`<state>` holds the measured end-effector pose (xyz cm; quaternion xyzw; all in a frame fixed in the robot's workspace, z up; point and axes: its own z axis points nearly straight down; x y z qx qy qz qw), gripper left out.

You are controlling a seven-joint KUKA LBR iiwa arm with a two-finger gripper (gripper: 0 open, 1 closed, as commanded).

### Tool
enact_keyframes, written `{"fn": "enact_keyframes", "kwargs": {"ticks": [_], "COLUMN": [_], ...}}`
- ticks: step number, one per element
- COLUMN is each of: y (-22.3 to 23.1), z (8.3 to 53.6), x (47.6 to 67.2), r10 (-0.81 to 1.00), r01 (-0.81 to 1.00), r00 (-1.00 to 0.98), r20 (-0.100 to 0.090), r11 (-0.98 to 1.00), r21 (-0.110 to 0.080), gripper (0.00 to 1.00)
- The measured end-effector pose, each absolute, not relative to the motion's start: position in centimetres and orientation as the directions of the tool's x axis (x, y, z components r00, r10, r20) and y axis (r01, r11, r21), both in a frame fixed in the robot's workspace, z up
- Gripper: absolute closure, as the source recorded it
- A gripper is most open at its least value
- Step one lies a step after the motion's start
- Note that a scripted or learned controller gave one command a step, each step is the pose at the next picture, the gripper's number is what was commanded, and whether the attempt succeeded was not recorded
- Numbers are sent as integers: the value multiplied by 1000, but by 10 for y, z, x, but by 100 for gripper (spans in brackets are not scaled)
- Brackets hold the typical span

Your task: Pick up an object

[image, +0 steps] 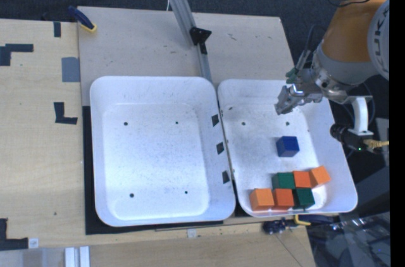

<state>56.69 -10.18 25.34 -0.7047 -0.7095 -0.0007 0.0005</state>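
Observation:
A blue cube (288, 145) lies alone in the middle of the right bin (253, 107). Along that bin's front edge sit several blocks: an orange one (261, 198), another orange one (283, 197), two dark green ones (284, 181) (304, 197), and two more orange ones (302, 180) (320, 175). My gripper (286, 101) hangs over the back right part of the right bin, up and slightly left of the blue cube. Nothing shows between its fingers.
The left bin (155, 149) lies beside the right one. A slanted metal rail (179, 0) runs from the top down to the bins' shared back corner. A blue and yellow tool (82, 19) lies on the bench at the far left back.

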Motion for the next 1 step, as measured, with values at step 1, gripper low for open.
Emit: {"fn": "enact_keyframes", "kwargs": {"ticks": [1], "y": [-42], "z": [250], "x": [591], "r10": [1000], "r01": [1000], "r00": [-8], "r20": [1], "r11": [8], "r21": [0], "gripper": [100]}}
